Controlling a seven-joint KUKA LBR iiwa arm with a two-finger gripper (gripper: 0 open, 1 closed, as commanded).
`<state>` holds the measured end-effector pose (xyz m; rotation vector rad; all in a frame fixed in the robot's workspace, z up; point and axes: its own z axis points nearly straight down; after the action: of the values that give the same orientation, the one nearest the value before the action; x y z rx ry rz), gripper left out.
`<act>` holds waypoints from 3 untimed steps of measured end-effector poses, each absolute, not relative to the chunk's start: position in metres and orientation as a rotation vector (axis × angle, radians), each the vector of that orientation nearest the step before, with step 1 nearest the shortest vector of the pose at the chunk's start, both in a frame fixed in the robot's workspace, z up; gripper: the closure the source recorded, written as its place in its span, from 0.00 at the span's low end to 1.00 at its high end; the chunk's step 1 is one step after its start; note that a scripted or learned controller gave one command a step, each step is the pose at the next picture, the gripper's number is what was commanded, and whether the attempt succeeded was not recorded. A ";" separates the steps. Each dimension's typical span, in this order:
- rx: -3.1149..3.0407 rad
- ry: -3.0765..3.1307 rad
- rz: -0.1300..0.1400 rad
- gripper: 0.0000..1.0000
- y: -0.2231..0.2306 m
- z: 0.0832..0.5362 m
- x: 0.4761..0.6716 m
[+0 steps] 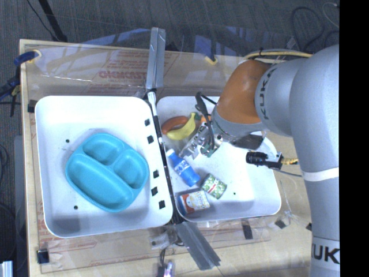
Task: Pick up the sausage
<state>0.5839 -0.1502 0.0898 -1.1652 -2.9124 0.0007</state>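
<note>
The sausage [173, 123] is a reddish-brown piece lying at the back left of the right bin [262, 198], close to the divider. A yellow banana-like piece [185, 131] rests against its right side. My gripper [198, 145] hangs low over the right bin, just to the right of and slightly nearer than the sausage. Its metal tip sits beside the banana piece and above the blue bottle [183, 169]. Nothing shows between the gripper's tips. The orange wrist band [242, 94] and grey arm cover the back right of the bin.
A green packet [214, 186] and a red-and-white can [195, 201] lie near the right bin's front. The left bin [52, 126] holds a blue divided plate [108, 170]. A black-clipped divider [158, 160] separates the bins.
</note>
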 end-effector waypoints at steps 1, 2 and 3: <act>-1.027 -2.983 0.041 1.00 -0.125 0.095 0.583; -0.920 -3.002 0.001 1.00 -0.073 0.189 0.620; -1.053 -2.954 0.003 1.00 -0.037 0.193 0.578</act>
<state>0.5782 -0.0372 0.1927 -1.0532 -2.9538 0.0032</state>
